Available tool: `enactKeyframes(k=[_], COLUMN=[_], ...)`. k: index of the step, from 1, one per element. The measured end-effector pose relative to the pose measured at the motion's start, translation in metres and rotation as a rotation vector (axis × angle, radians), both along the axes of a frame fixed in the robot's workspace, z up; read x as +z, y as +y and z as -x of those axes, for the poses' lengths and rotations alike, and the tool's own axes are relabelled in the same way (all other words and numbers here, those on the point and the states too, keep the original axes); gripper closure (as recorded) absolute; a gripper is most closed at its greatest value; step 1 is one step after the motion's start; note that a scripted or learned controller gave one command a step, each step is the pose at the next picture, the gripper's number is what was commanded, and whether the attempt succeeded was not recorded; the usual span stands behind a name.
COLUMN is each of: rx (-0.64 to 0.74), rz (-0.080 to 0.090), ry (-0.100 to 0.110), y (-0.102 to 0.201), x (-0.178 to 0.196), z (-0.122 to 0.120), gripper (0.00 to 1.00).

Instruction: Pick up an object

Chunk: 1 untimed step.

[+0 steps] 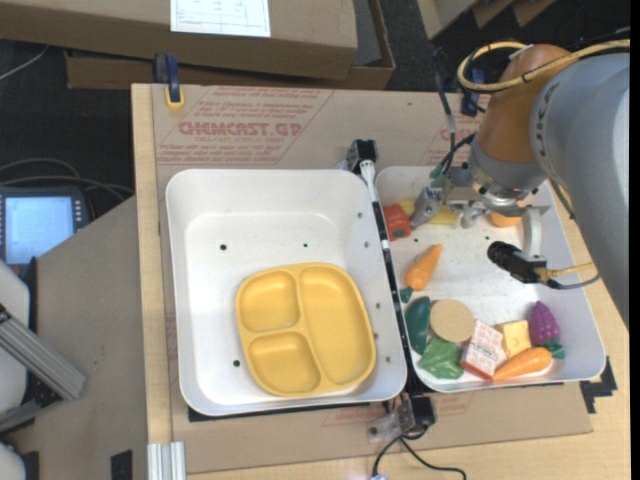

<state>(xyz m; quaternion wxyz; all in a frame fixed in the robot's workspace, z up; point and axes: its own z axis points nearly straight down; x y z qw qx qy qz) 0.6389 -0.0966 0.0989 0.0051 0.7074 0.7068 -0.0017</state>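
Camera view: we see the gripper (pixel 462 211) low at the right bin's (pixel 585 313) far end, grasp state unreadable; approach step, next descend onto the toy carrot (pixel 424 266)

I work in a robotics lab, not a kitchen: my bench is a brown board (pixel 250 128) stamped with a maker's name, bearing two white bins (pixel 190 268). A cardboard box (pixel 180 8), a small screen (pixel 40 226) and loose cables (pixel 420 453) surround it.
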Motion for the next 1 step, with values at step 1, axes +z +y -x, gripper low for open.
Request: enactKeyframes(k=[1], rx=[-0.004], rz=[-0.011], ry=[0.015], y=[-0.0144], x=[-0.0158], z=[0.0995], gripper=[0.00])
